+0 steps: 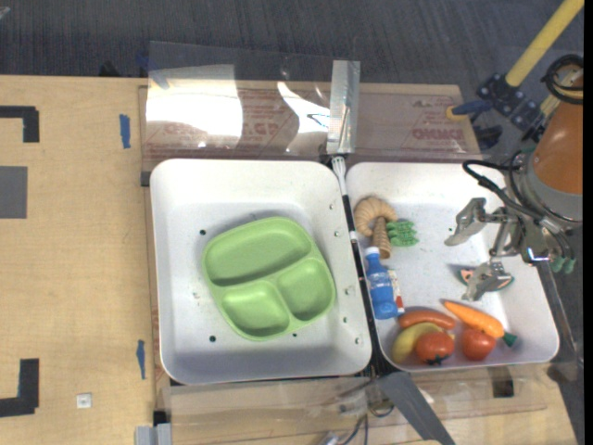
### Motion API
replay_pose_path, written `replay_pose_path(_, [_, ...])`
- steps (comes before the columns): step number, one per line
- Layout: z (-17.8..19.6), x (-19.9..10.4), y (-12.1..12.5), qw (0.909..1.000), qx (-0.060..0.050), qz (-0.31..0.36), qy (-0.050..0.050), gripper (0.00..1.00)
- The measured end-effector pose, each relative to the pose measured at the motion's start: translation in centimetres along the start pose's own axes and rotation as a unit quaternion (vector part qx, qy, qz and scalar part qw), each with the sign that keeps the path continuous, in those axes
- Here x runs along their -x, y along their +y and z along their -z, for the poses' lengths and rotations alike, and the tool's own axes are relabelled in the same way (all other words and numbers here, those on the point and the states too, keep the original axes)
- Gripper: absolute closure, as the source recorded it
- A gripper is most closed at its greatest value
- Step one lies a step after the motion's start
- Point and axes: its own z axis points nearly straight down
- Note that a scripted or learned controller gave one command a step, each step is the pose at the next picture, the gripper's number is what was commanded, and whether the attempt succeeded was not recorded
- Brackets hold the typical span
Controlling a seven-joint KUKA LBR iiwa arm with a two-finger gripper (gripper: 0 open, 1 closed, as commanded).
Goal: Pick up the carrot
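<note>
Approach step: pincer (476,248) hovers, fingers spread apart, just above the carrot (474,316) (lower right of frame); next, descend and close.

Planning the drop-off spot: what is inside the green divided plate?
The green divided plate in the left bin shows three bare green compartments with nothing lying in them. The bin floor beneath the plate is covered.

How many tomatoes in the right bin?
2. One tomato sits at the near edge beside the banana; the other tomato lies just right of it, under the carrot. Others could be hidden.
</note>
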Motion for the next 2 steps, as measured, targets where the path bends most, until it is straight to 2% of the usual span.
replay_pose_path(1, [-8.0,-1.8,-3.2,0.9978,0.001,0.067,0.002,0.00])
replay_pose_path(2, [-14.2,-2.3,-5.2,0.9979,-0.001,0.064,-0.004,0.00])
